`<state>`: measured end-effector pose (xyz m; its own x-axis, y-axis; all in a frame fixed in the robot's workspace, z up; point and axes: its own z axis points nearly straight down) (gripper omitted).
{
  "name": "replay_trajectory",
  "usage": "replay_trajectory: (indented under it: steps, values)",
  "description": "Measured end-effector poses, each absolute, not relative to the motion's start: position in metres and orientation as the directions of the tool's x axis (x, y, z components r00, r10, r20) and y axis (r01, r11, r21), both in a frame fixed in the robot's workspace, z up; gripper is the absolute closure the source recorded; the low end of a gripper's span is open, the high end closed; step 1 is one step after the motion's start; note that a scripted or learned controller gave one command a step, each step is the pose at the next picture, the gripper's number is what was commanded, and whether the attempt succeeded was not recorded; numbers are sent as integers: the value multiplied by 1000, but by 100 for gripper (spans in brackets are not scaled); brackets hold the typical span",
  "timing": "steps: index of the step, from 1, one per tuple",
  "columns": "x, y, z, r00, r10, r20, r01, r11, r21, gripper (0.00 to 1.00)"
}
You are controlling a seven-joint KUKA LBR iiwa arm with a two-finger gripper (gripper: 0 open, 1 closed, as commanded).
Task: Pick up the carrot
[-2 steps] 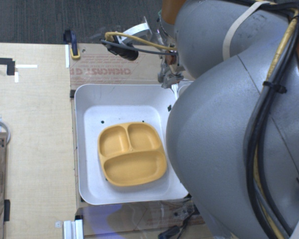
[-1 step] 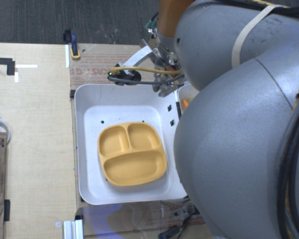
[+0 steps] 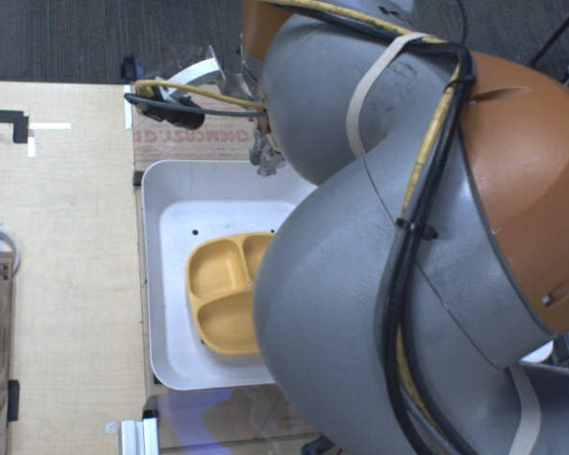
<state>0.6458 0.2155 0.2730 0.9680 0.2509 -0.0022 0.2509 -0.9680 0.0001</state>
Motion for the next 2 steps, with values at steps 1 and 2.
replay_trajectory:
  steps: [1,2]
  values:
    - [626,130,438,930,368,-4,368,-930,2,100]
    - [652,98,440,873,488,-7,488,-873,0,100]
